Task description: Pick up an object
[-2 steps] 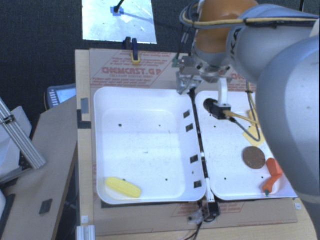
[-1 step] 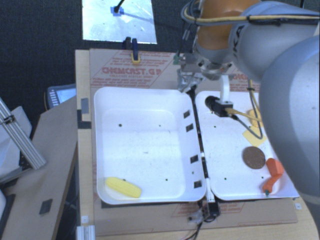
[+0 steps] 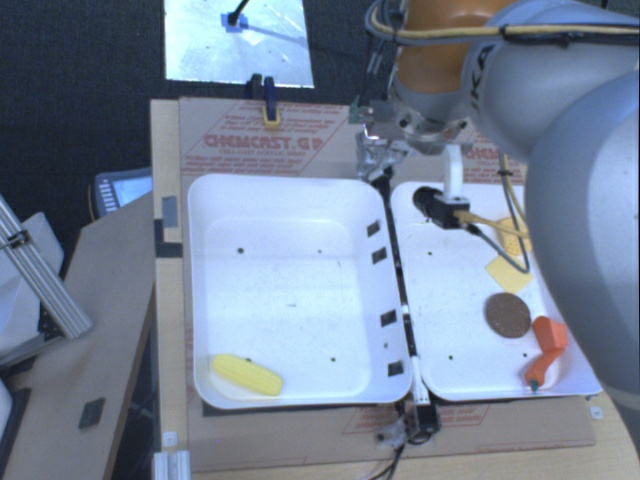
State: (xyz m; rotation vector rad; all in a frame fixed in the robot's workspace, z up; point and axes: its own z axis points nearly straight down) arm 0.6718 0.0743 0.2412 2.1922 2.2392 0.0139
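So the grey arm with the orange band (image 3: 450, 8) reaches in from the right, and its two-finger gripper (image 3: 375, 163) hangs over the far end of the seam between the two shallow white bins. Honestly can't tell how the hand is set, it's too small and dark. Left bin (image 3: 215, 203) has a yellow corn cob (image 3: 246, 375) near its front left corner. Right bin (image 3: 440, 368) holds a brown round disc (image 3: 508, 315), an orange carrot (image 3: 544, 348) and a pale yellow flat square (image 3: 508, 274) along its right side.

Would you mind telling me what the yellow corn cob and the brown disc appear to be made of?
The corn cob looks like moulded plastic: uniform yellow, slightly glossy. The brown disc seems matte and speckled, perhaps plastic or foam play food; the look leaves it open.
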